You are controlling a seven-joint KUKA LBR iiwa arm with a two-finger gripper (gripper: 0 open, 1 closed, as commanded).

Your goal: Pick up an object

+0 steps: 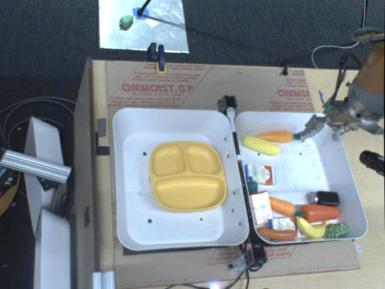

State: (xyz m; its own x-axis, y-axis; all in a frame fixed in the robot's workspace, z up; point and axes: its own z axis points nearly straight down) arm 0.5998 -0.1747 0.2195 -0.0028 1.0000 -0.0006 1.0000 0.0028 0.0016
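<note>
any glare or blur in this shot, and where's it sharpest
Camera view: strong glare on the shiny sheet at top left; the gripper and arm look soft and blurred; the yellow tray and the toy corn are evenly lit and sharper.

Even, fairly bright light falls from overhead, so the two white bins [180, 122] throw only faint shadows on the cardboard [198, 83]. A shiny sheet [165, 17] at the top glares nearly white. The dark floor [36, 41] loses detail. The picture is soft and grainy; small things, perhaps packets [260, 174], stay unreadable.
</note>
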